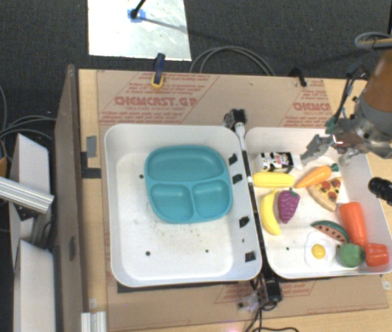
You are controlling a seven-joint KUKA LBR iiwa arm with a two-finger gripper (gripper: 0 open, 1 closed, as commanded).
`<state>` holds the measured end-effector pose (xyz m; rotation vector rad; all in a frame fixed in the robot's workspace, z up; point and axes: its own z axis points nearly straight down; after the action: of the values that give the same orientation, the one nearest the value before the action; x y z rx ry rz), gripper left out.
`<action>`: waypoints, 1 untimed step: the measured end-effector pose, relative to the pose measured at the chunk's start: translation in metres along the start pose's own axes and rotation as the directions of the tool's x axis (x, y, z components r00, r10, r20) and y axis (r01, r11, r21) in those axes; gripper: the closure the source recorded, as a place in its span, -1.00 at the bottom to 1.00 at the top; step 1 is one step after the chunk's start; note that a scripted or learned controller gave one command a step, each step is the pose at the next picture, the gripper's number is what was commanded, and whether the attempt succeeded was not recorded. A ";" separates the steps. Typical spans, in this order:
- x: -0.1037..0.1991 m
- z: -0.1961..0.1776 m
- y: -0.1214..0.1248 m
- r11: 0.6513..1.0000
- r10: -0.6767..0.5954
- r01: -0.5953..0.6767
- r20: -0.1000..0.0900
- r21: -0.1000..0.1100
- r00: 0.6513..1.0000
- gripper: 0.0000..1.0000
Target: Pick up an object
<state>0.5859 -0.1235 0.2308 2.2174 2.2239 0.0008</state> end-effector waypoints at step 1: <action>0.026 0.118 -0.023 1.000 0.001 -0.001 -0.004 0.012 1.000 -1.00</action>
<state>0.5631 -0.0979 0.1125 2.2263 2.2307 -0.0087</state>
